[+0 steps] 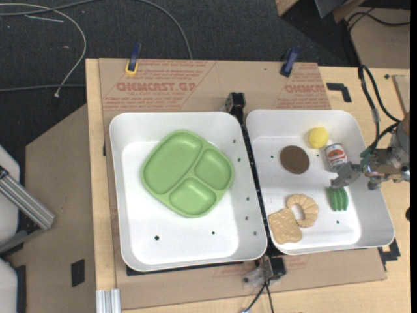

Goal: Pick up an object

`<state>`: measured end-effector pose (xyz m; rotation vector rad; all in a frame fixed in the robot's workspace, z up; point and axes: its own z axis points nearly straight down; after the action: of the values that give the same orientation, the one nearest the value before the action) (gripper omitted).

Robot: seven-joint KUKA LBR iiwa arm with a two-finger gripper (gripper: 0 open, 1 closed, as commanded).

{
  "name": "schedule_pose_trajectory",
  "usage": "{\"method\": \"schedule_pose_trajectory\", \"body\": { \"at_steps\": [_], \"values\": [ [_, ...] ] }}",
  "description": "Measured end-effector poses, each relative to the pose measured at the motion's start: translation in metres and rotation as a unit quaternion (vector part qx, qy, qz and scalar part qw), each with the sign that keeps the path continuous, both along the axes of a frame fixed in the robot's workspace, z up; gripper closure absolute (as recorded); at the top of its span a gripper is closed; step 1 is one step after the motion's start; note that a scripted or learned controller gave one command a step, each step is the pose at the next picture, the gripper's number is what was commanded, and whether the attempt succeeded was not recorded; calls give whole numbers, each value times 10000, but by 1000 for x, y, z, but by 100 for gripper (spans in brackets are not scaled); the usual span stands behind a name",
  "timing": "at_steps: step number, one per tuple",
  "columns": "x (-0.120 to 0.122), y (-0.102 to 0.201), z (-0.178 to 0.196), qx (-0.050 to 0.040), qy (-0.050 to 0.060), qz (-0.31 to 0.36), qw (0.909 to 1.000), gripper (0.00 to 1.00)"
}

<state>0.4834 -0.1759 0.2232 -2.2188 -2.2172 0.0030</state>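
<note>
The right bin (373,223) holds several small objects. A yellow ball (318,136) lies at the back, with a brown disc (294,160) to its left and a small red-and-white can (335,156) just in front of it. A green piece (338,199) lies near the bin's right side. A tan ring-shaped biscuit (303,209) and a tan cracker (285,226) lie at the front. My gripper (362,171) reaches in over the right rim, just above the green piece and right of the can. Nothing is seen held in it.
The left bin (130,240) holds a green divided plate (187,173). A black clamp (235,102) sits where the two bins meet at the back. Cables (373,103) run along the bench at the right, and blue clips (134,55) pin the cardboard at the back.
</note>
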Motion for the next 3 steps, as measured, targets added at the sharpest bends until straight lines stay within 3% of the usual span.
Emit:
{"method": "schedule_pose_trajectory", "body": {
  "at_steps": [1,3],
  "values": [
    [1,0,1,-4,-17,6,10000,0],
    [4,-9,-86,2,-12,3,10000,0]
  ]
}}
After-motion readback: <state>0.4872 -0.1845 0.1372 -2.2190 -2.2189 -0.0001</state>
